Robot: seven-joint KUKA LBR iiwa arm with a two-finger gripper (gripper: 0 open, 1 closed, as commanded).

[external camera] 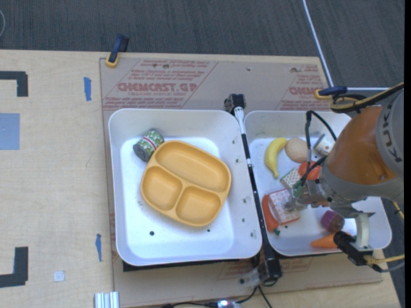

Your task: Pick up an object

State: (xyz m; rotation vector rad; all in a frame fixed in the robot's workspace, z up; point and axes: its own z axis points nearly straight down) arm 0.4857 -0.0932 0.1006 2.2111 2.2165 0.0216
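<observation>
My gripper [297, 199] reaches down into the right bin [379, 236], just above a red and white packet [281, 208] near that bin's left wall. The grey arm with its orange band [359, 151] hides much of the bin's right half. Around the gripper lie a yellow banana [275, 156], a beige round item [297, 149], a small red-orange piece [309, 170], a purple item [332, 221] and an orange carrot [323, 241]. Nothing is visibly lifted off the bin floor.
The left bin [122, 172] holds a yellow divided plate [186, 183] and a small green can [149, 144] at its back left. A black divider rail [247, 165] runs between the bins. Cables [369, 256] trail at the front right corner.
</observation>
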